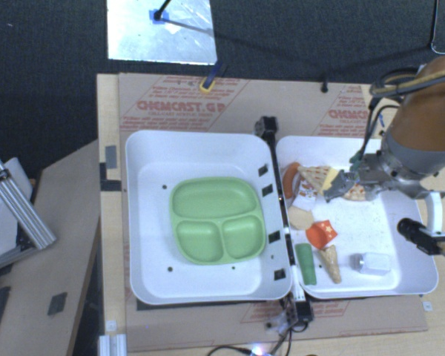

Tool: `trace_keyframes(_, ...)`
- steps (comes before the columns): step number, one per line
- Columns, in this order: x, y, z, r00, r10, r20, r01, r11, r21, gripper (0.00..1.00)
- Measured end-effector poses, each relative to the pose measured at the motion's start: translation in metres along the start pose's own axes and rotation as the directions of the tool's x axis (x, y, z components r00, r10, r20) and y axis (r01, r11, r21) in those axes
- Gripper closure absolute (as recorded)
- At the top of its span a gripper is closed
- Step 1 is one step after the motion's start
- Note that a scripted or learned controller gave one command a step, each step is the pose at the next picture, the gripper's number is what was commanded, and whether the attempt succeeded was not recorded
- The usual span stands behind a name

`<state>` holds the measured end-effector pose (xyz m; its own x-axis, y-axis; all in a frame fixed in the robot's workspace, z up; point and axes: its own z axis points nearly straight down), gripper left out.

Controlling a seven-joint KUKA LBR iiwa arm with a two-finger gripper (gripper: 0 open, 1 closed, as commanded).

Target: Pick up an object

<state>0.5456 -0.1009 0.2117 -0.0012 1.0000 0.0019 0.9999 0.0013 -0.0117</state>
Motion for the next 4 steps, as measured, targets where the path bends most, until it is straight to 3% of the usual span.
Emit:
trace_keyframes(1, 0.000, 0.003, -0.006, 1.000, -0.002, 0.002, 0.002, 1.000, -0.013, 0.00)
trace_keyframes(3, -0.008, 0.000, 0.099, 1.000, 0.000, 0.001, 0.000, 1.000, -0.010, 0.00)
trace_keyframes(4, -0.008, 0.002, 0.126, 1.000, 0.001, 0.001, -0.001, 1.000, -0.013, 0.00)
